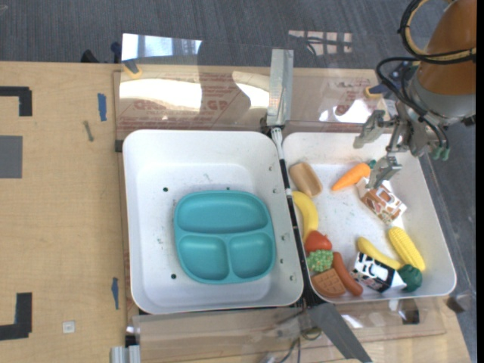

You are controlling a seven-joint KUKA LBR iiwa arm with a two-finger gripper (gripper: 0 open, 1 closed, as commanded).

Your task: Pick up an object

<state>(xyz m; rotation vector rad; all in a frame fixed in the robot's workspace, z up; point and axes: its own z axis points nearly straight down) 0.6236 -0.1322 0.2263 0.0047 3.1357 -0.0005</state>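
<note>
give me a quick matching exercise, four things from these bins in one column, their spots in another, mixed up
Things:
1. teal tray
2. carrot
3. corn cob
4. bread roll

Places:
A. right bin, far left corner
B. left bin, middle
C. right bin, by the right wall
D. right bin, far side, just below the gripper

Pairs: 1-B, 2-D, 3-C, 4-A

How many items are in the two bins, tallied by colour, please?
Yellow (banana, corn, second banana): 3
Orange (carrot): 1
Teal (divided tray): 1
Tan (bread roll): 1
Other mixed-colour toys, roughly: 6
Total: about 12
</note>
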